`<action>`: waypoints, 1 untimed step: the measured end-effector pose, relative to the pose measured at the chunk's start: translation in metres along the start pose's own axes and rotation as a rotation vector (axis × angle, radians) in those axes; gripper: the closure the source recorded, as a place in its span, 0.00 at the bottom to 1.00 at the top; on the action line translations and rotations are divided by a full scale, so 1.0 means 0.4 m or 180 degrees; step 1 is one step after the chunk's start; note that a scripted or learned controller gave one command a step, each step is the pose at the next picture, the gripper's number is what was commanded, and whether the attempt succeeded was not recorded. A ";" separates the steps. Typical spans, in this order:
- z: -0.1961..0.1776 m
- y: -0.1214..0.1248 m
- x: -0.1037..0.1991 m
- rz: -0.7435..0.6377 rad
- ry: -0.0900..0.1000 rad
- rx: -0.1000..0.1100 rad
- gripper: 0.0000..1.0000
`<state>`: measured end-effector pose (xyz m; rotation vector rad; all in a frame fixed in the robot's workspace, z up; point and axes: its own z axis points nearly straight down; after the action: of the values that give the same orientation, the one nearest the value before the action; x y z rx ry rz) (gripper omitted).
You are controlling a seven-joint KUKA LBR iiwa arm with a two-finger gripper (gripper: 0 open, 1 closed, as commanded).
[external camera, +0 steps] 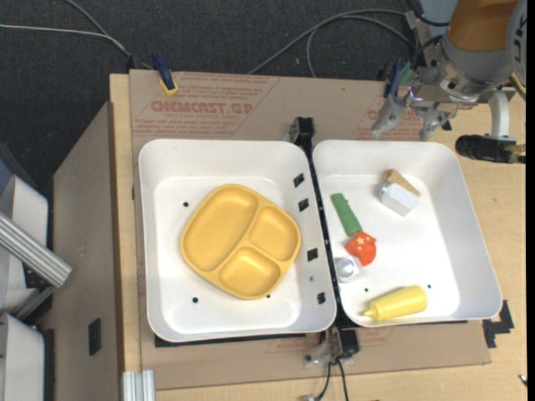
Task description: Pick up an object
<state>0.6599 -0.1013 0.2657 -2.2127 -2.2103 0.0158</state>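
The right bin (468, 224) offers several candidates for the pick. The mustard bottle (395, 303) lies on its side near the front edge — it looks like light, smooth plastic, rounded enough to roll or slip, so a hold across the middle of its body would probably be safest. The small block (398, 194), white with a tan top, sits toward the back of the bin and looks stiff and flat-sided, likely the easiest to pinch across two opposite faces. The green stick (344, 214) lies close to the divider, with a red piece (361, 248) at its lower end and a small grey thing (345, 266) just beside that; these are crowded together and near the wall, which may hamper a clean hold. In the left bin (155, 224) rests a yellow tray (241, 241) with three compartments — broad, shallow and probably awkward to take except by its rim. The gripper (412, 122) hangs beyond the back edge of the right bin, its fingers (386, 122) spread apart with nothing between them.
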 end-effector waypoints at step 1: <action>-0.020 0.004 0.001 -0.0007 -0.0004 -0.0040 0.00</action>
<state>0.6615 -0.1010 0.2738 -2.2172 -2.2198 0.0032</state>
